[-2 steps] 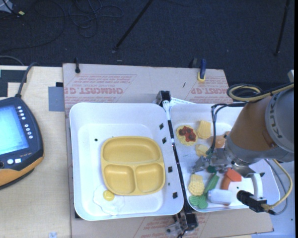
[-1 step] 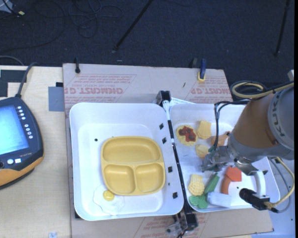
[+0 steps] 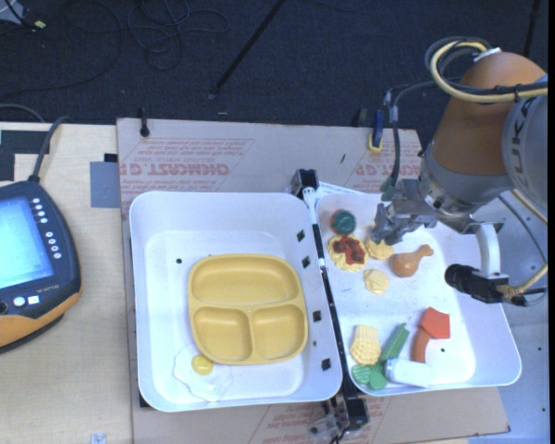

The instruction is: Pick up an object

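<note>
My pincer (image 3: 386, 232) hangs low over the right bin (image 3: 499, 363), grip state I cannot tell, above a small yellow toy (image 3: 379, 248) beside the drumstick (image 3: 409, 261); approach step, next calls for straight descent.

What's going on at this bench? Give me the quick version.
A KUKA arm reaches in from the right, its gripper low over the right bin, by a small yellow toy piece and a toy chicken drumstick. Whether it holds anything can't be told. Nearby lie a toy pizza slice, a green ball-like piece, a corn cob and other toy food. The left bin holds a yellow divided plate and a toy fried egg.
</note>
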`<state>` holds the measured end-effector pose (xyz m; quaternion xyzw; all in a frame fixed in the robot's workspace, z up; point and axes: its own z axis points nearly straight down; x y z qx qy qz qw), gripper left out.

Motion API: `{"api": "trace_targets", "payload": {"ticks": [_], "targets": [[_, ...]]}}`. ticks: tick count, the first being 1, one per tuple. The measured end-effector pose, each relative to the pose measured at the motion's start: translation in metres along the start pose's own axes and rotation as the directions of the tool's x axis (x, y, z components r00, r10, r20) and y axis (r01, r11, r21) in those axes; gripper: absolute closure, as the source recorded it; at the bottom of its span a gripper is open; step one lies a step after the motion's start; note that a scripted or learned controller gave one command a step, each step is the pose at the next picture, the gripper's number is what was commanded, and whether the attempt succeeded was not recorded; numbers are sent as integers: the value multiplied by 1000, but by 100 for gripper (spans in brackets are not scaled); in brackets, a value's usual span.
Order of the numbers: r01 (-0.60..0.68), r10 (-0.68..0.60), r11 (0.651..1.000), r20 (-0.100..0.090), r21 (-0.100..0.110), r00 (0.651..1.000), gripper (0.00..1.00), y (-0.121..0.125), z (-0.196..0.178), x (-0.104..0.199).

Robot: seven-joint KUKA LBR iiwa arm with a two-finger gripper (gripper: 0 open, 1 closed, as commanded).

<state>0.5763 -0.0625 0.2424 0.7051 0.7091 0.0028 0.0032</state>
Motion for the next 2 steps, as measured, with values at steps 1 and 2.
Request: {"api": "trace_targets", "payload": {"ticks": [1, 2], "targets": [[4, -4, 1000, -3, 4, 1000, 100, -21, -105, 121], [1, -1, 1000, 1, 15, 1000, 100, -21, -108, 117]]}}
